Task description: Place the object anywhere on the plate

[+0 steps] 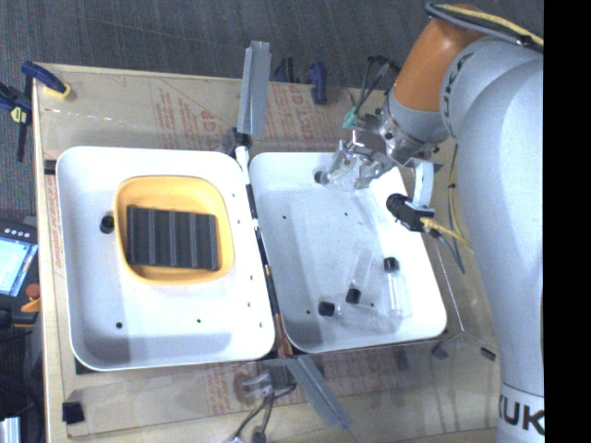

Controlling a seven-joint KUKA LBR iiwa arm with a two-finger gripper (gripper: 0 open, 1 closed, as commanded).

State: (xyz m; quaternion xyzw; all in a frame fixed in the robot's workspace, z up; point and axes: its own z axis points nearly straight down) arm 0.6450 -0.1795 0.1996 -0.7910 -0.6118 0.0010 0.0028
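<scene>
**Gripper over right bin's far edge, plate w/o a vial**

Arm [480, 109] – grey KUKA w/ orange band – reaches in from the right, wrist bent down over the far edge of the right bin [305, 238]. Left bin [83, 321] sits well off to the gripper's left, beyond the divider between the bins.

In that left bin: yellow plate [171, 192], rounded-square, w/ a dark ribbed insert [173, 236] in its middle. Nothing else seen on it. A small dark knob [107, 221] sits just off the plate's left rim.

Gripper [349, 169] hangs at the right bin's far rim. Clear/metal bits around the tips blur together there, so can't tell if it's wide, narrow or carrying anything.

Task objs, as far as I judge: clear plastic vials w/ black caps [374, 289], lying near the bin's near-right corner, below the gripper in the view and well apart from it. Approx. three caps visible; the tube bodies are see-through & overlap, so count is unsure.

Progress: looks like early stage. No vial on the plate, none plainly in the gripper. Left to do: secure one vial, carry it leftward across the divider, set it anywhere on the yellow plate.
</scene>
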